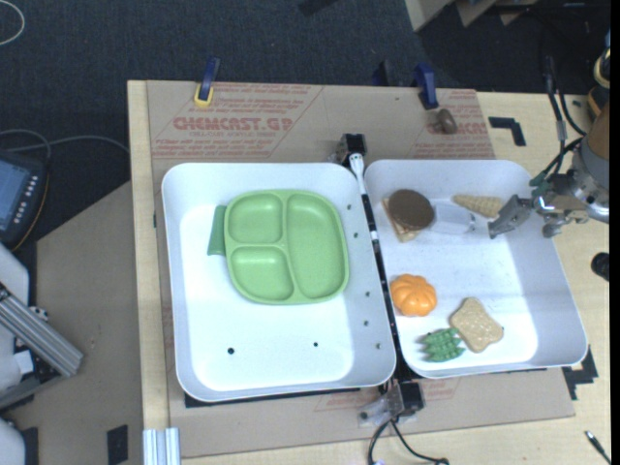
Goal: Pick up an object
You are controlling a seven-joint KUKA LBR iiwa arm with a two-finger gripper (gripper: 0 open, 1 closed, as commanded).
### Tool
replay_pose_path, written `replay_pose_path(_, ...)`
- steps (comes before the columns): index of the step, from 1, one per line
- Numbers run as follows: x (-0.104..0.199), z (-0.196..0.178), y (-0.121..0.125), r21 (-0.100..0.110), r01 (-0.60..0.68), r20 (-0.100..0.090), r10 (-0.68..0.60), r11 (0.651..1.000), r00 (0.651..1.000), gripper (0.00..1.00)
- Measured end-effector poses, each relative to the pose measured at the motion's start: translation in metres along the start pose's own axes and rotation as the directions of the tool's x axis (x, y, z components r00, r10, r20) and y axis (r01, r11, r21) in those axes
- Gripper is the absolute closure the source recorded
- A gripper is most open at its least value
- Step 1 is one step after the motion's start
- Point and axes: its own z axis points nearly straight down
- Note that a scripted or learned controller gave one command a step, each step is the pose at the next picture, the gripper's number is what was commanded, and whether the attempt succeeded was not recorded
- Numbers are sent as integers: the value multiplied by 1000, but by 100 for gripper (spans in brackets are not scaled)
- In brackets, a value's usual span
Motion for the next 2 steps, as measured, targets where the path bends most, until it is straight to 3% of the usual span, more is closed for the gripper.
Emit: replay_pose_path(2, 10, 102, -5, 1, 0, -1, 0, 1000, 1000, 0)
